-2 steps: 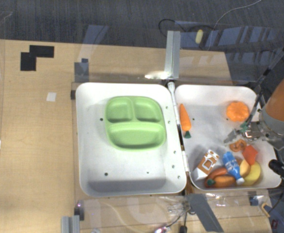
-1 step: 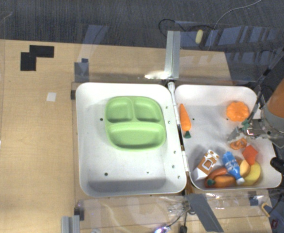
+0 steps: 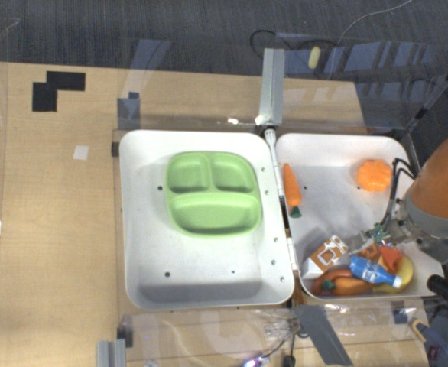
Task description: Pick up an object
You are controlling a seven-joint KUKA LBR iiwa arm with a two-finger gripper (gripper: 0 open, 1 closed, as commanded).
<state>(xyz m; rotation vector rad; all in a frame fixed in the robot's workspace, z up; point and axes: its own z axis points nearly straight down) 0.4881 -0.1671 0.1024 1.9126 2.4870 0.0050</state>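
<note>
Reaching in from the right, arm (image 3: pixel 438 197) hangs over right bin (image 3: pixel 323 159) w/ gripper (image 3: pixel 381 234) near blue bottle (image 3: pixel 374 271) — approach step, grip state can't tell, next needs descent onto pile.

No text can be read; print on the small carton (image 3: pixel 330 252) is blurred.

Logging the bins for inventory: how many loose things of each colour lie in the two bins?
Green: 1, tray
Orange: 2, carrot and round piece
Blue: 1, bottle
Orange and white: 1, packet
Yellow: 1, by the bottle
Total: 6 clear; the heap may hide more.
</note>
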